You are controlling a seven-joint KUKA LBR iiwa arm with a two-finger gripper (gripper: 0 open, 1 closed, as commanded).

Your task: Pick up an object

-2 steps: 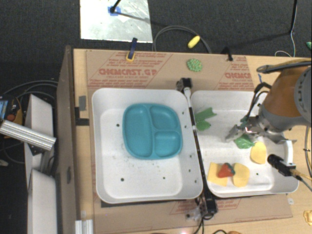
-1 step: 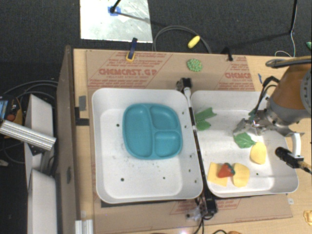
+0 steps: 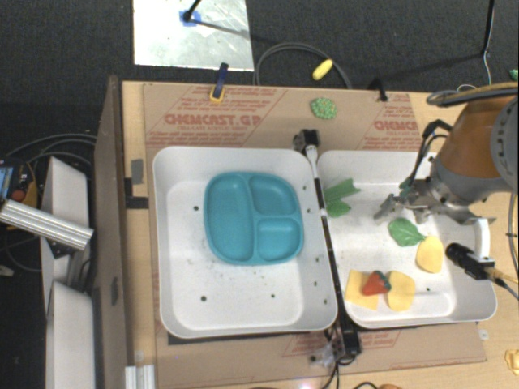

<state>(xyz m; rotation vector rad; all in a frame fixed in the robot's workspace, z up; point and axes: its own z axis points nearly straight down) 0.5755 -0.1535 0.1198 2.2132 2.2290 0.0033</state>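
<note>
Tool (image 3: 395, 206): two-finger unit on the grey arm with orange band (image 3: 478, 144), reaching in over the right bin (image 3: 474, 302). It sits low above the bin's upper middle; its fingers point toward the divider between the bins and appear spread, with nothing seen between them.

Items placed relative to the tool:
- Green leaf piece (image 3: 405, 232): just below the tool, near its fingertips, lying on the bin floor.
- Yellow rounded piece (image 3: 431, 255): below the tool and toward the arm side, just beside the leaf piece.
- Green leafy sprig (image 3: 339, 197): ahead of the fingertips, against the bin's inner wall.
- Yellow wedge pieces (image 3: 381, 292) with a small red strawberry-like piece (image 3: 375, 283) lying on them: well below the tool, near the bin's front wall.
- Blue compartment plate (image 3: 252, 218): far ahead of the tool, in the left bin (image 3: 174, 298).
- Green dotted disc (image 3: 323, 108) and yellow capsule (image 3: 323, 70): beyond the tool, on the bench (image 3: 203, 116) behind the bins.
</note>
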